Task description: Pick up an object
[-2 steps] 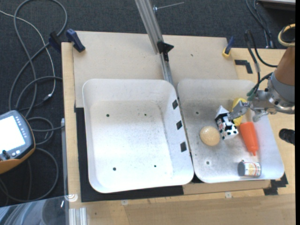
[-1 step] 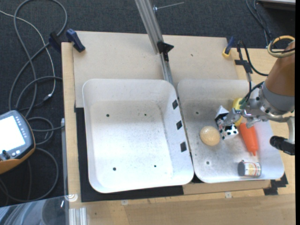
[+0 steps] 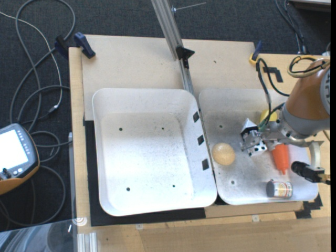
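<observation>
Nearest, a small metal can [image 3: 279, 189] lies untouched; the gripper [image 3: 254, 141], finger state unclear, hovers left of an orange carrot-shaped toy [image 3: 281, 158], needing descent.

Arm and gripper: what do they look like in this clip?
The arm is rounded, with an orange band above a grey wrist section. Black and yellow cables loop along it near the top right. The gripper is a small metallic grey and black assembly with white parts, extending left from the wrist.
</observation>
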`<state>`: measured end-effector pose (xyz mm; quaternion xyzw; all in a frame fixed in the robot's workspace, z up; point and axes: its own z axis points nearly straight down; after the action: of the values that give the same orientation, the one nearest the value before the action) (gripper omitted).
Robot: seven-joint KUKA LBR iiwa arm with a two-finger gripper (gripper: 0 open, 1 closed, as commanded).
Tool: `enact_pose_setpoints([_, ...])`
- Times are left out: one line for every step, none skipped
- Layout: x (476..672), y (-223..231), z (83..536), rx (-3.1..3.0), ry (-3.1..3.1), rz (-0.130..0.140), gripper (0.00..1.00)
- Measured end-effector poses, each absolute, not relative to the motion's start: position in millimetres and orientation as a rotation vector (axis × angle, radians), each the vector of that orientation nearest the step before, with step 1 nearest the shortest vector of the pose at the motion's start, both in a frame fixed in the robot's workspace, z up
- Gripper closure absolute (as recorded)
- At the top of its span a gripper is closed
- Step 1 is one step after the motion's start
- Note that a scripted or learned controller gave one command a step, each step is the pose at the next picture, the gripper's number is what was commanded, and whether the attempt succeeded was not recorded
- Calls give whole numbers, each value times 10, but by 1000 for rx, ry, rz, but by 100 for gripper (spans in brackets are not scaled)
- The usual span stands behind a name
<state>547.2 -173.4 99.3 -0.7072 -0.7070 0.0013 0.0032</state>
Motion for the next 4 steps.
enact_pose_setpoints([5491, -1734, 1135, -2221, -2221, -3, 100])
enact_pose_setpoints([5580, -1737, 1753, -2224, -2228, -6, 100])
enact_pose_setpoints([5663, -1754, 2218, -2223, -2228, -5, 100])
enact_pose_setpoints([5674, -1752, 2454, -2221, -2226, -4, 100])
